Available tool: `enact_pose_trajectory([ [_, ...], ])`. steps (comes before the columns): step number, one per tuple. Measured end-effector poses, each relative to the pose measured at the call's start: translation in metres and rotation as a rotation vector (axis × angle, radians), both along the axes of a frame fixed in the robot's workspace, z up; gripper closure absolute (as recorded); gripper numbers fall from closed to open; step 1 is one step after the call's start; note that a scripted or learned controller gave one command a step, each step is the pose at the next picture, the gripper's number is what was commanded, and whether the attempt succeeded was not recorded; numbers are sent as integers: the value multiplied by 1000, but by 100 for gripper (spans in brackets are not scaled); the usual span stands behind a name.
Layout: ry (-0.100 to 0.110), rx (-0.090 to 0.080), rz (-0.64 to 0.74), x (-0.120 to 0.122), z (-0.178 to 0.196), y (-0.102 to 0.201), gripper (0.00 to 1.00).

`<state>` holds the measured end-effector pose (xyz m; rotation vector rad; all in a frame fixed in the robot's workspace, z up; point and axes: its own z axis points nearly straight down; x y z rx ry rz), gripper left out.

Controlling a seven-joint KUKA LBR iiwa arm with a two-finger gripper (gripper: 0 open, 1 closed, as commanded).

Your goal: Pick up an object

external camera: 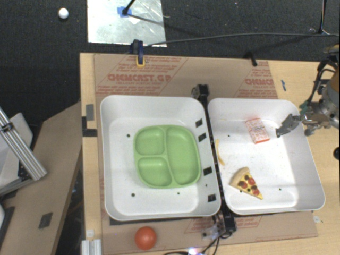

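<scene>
Packet (257, 130), pink and white, lies flat in the upper middle of the right bin (311, 170), just left of the gripper (287, 125), whose 2 fingers look drawn together with nothing between them, poised above the bin's upper right. Picking it well, I judge, means spreading the fingers, centring over the packet and descending straight so they straddle its short sides. Further out lie a pizza slice (246, 183), a fry (219, 152) by the divider, and a green tray (167, 155) in the left bin (117, 142).

Green divided tray (167, 156) in left bin (114, 116), red ball (145, 237) on cardboard (175, 70)
</scene>
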<state>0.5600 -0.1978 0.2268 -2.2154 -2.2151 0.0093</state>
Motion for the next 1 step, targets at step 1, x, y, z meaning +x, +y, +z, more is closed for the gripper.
enact_pose_trajectory([
  [1,-12,-3,3,3,7,1,0],
])
